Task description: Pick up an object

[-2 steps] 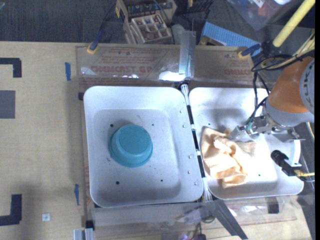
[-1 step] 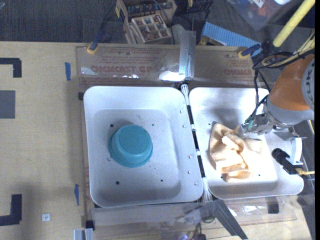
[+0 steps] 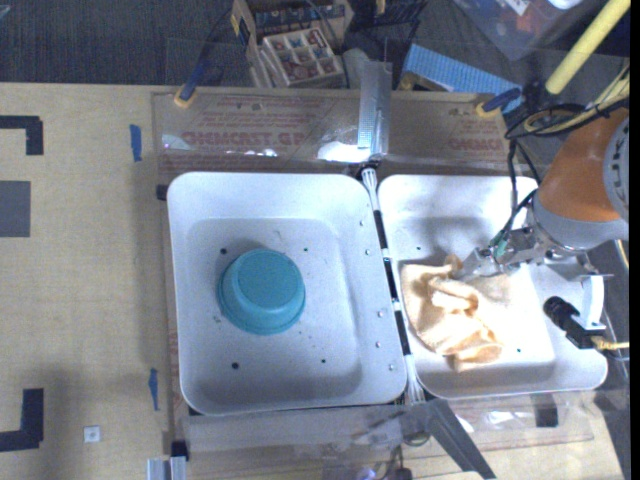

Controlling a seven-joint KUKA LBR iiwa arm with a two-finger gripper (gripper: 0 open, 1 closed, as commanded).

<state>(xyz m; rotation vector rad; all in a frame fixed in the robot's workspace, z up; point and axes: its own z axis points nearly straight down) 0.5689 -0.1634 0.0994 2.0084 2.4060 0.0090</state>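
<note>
We see gripper (image 3: 497, 259) low in right bin (image 3: 440, 200), at upper edge of crumpled tan cloth (image 3: 452, 313); grip state: cannot tell. Teal bowl (image 3: 262, 290) upside down in left bin (image 3: 200, 208).

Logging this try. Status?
Gripper low over crumpled tan cloth in right bin. Teal bowl upside down in left bin. Nothing blocking.

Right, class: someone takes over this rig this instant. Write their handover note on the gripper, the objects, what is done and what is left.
Gripper: low in the right bin, at the upper right edge of the crumpled tan cloth; finger state unreadable.
Teal bowl: upside down in the left bin, untouched.
Done: arm is down at the cloth.
Left: nothing visibly lifted; confirm a grasp and raise it.
</note>
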